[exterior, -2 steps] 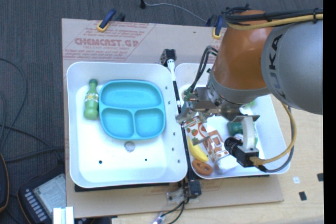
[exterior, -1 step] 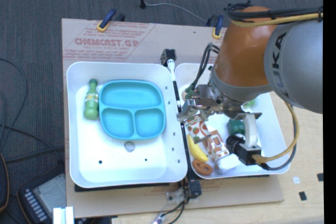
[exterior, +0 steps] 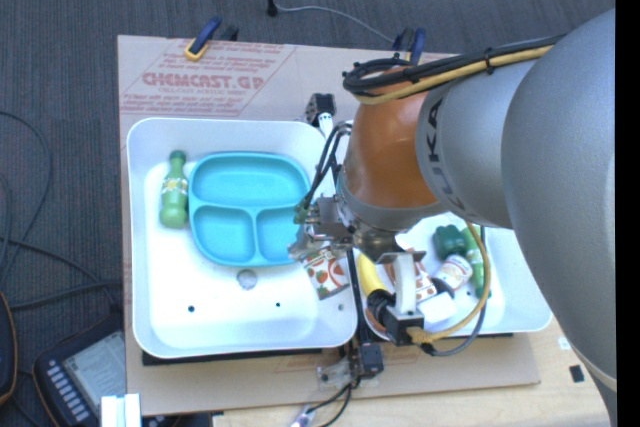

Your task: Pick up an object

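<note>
My gripper [exterior: 318, 243] hangs below the orange wrist band, over the divide between the two white bins. Just under it is a small red-and-white patterned packet [exterior: 325, 273], at the right edge of the left bin [exterior: 150, 245]; whether it is held cannot be made out. A blue divided plate [exterior: 245, 205] lies in the left bin with a green bottle [exterior: 175, 190] beside it on the left. A small grey disc [exterior: 247, 280] rests below the plate.
The right bin [exterior: 520, 305] holds a yellow item [exterior: 372, 280], a green object [exterior: 450, 240], a small red-labelled bottle [exterior: 457, 270] and a white-and-red carton [exterior: 415, 287], partly hidden by the arm. Cables loop around the wrist. Clamps sit at the board's far edge.
</note>
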{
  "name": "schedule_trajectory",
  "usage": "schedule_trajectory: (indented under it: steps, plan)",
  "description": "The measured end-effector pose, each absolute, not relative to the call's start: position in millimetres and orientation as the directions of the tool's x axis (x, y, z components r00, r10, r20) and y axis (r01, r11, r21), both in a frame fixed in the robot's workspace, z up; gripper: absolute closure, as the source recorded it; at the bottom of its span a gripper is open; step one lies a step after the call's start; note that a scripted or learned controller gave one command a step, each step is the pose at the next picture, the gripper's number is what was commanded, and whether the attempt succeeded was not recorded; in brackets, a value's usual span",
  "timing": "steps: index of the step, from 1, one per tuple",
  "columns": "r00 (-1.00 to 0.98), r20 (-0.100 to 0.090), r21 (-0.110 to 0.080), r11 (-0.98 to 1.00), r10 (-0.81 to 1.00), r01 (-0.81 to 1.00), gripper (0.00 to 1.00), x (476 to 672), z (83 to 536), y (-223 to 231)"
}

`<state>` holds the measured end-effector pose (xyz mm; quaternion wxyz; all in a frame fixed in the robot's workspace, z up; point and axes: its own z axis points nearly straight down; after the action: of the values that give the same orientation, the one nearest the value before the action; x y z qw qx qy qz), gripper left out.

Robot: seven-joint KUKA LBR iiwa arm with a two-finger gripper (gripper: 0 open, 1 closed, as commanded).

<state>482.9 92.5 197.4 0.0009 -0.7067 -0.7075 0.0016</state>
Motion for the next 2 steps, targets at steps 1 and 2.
schedule_trajectory:
  steps: [1,2]
  plan:
    - [0.001,-0.002,0.0,-0.001,1.0,1.0,1.0,484.0,235.2,12.1]
    - [-0.001,0.0,-0.003,0.001,1.0,1.0,1.0,483.2,226.0,73.8]
